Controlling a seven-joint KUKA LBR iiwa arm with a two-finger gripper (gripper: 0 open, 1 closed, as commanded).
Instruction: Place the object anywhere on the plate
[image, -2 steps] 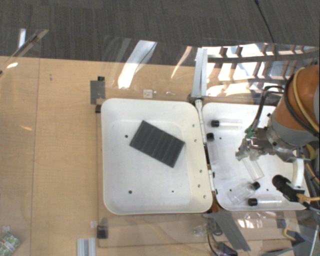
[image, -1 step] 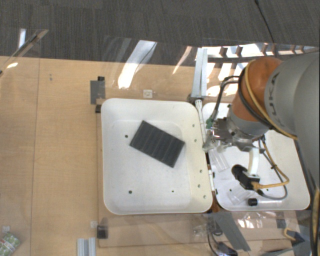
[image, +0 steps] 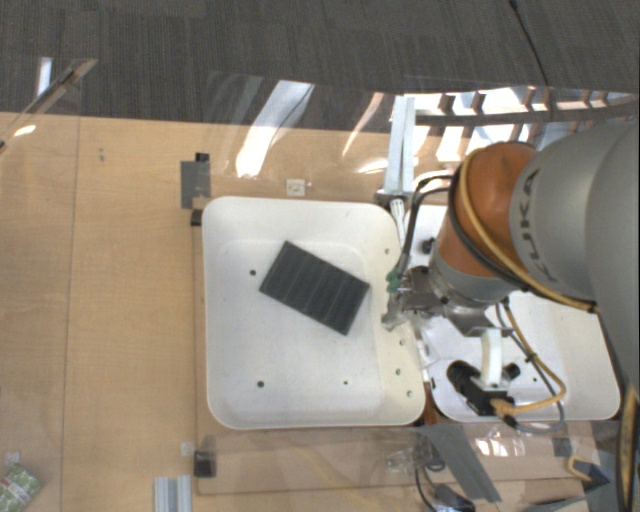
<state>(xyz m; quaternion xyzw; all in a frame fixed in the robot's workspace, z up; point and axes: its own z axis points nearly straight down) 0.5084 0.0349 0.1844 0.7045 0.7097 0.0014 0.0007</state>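
Jaws' state cannot be told, hidden under the arm (image: 520, 230) at the seam between the bins. Dark ribbed plate (image: 315, 287) lies tilted in the left bin (image: 300, 390).

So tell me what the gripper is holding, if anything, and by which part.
Cannot be told: the arm hides the gripper from above. The dark ridged plate lies alone in the left bin, apart from the arm.
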